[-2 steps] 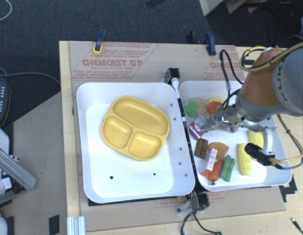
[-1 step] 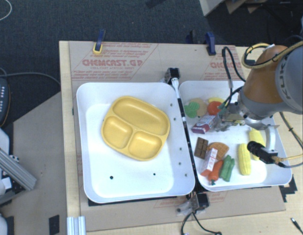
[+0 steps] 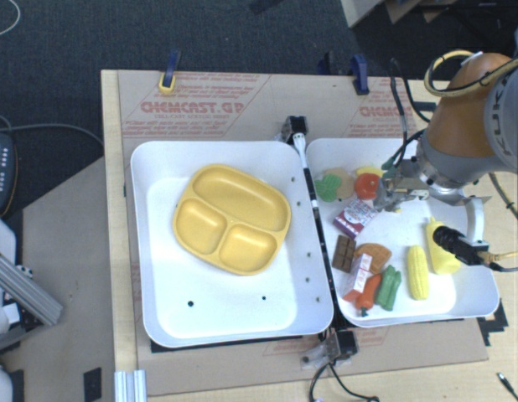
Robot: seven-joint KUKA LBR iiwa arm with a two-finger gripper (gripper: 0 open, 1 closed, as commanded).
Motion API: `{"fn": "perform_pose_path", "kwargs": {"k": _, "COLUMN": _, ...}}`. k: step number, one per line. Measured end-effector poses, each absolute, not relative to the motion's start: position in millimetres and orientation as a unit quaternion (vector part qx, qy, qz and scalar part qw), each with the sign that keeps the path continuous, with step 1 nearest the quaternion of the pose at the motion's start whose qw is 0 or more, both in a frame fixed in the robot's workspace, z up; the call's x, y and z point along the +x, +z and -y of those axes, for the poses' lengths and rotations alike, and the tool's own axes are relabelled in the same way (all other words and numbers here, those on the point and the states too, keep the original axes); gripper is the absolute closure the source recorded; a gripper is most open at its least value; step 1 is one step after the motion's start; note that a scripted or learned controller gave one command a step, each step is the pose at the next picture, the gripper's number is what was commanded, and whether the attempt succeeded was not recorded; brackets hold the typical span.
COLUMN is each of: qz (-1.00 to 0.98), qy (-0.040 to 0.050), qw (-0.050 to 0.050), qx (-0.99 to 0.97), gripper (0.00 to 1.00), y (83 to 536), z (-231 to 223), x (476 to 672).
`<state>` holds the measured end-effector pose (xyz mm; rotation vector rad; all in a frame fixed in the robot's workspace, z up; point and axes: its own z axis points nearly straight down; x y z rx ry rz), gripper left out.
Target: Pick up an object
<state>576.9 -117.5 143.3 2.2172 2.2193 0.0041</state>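
The right bin holds several toy foods. A red tomato and a green piece lie at its back left. In front of them are a purple-and-white snack packet, a brown chocolate bar and a round tan cookie. Near the front lie a carrot, a green pickle and a corn cob, with a yellow piece at the right. My gripper hangs low over the bin, just right of the tomato and above the packet. Nothing shows in its grasp.
A yellow divided plate lies in the left bin. A raised rim separates the two bins. The arm reaches in from the right over the right bin's back corner.
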Motion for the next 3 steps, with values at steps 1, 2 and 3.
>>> {"fn": "perform_pose_path", "kwargs": {"k": 1, "qz": -0.707, "qy": 0.0017, "qw": 0.003, "qx": 0.707, "gripper": 1.0, "y": 187.0, "z": 118.8, "x": 581.2}}
{"fn": "perform_pose_path", "kwargs": {"k": 2, "qz": -0.708, "qy": 0.0017, "qw": 0.003, "qx": 0.707, "gripper": 1.0, "y": 227.8, "z": 118.9, "x": 582.6}}
{"fn": "perform_pose_path", "kwargs": {"k": 3, "qz": -0.709, "qy": 0.0012, "qw": 0.001, "qx": 0.705, "gripper": 1.0, "y": 219.3, "z": 75.3, "x": 600.9}}
